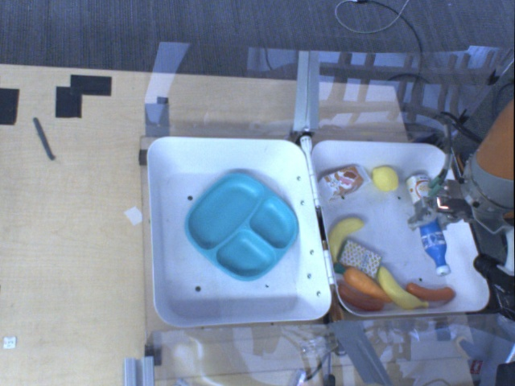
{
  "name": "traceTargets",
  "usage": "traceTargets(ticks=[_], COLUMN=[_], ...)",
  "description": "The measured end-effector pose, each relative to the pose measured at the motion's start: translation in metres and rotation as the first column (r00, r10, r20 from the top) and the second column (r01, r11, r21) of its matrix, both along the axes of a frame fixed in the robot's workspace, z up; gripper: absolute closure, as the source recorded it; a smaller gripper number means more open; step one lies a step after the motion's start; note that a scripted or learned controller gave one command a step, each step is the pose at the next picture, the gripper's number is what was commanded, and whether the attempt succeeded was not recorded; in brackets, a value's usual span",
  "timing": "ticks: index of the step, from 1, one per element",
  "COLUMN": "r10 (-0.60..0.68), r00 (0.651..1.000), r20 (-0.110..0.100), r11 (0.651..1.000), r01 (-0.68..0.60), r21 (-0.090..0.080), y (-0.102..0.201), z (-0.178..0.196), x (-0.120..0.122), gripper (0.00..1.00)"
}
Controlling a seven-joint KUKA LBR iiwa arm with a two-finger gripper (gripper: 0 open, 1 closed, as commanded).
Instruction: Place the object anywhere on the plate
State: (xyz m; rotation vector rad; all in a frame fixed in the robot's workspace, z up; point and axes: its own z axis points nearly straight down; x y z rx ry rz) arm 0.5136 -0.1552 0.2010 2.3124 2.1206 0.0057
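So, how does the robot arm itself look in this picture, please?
The arm is grey with an orange band above the wrist, and dark cables run alongside it. The gripper is a small metallic grey unit with a lit spot on it, seen over the right bin.

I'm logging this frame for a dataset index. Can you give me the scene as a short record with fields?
plate: blue divided plate, nothing on it
plate location: left bin
objects location: right bin
objects: lemon, blue bottle, two bananas, carrot, sausage
end effector: at the right bin's right side, above the bottle
task state: no object on the plate yet
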Motion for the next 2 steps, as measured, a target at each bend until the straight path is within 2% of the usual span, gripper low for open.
traceTargets(ticks=[1, 2], r10=[-0.061, 0.128], r00=[0.998, 0.992], r20=[-0.001, -0.002], r11=[0.998, 0.992], r01=[0.061, -0.128], r21=[0.001, 0.0], y=[0.08, 0.144], z=[-0.016, -0.016], x=[0.004, 0.032], gripper=[1.0, 1.0])
